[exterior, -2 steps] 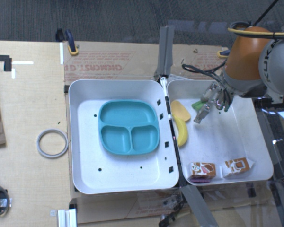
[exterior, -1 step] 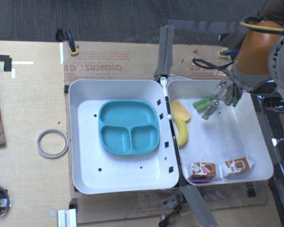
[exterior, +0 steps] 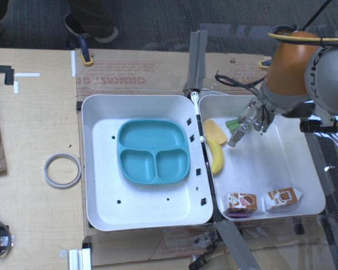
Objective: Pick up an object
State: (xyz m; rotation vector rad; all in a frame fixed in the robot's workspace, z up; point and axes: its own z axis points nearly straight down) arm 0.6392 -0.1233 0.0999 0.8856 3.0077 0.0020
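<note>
Near edge of right white bin (exterior: pixel 312 167): two small brown-and-white printed packets (exterior: pixel 262 200), light, crinkly; mid-bin, against the divider: yellow plastic banana (exterior: pixel 216 156), light, stiff, slick, best taken across its middle; beyond: two-finger gripper (exterior: pixel 236 136) poised above, unladen, spread of fingers not discernible.

banana (exterior: pixel 216 156) beside divider, bin middle (exterior: pixel 270 162) open

Teal plate (exterior: pixel 154 151) in white bin (exterior: pixel 96 151); yellow banana (exterior: pixel 216 157); orange-banded grey arm (exterior: pixel 296 66).
</note>
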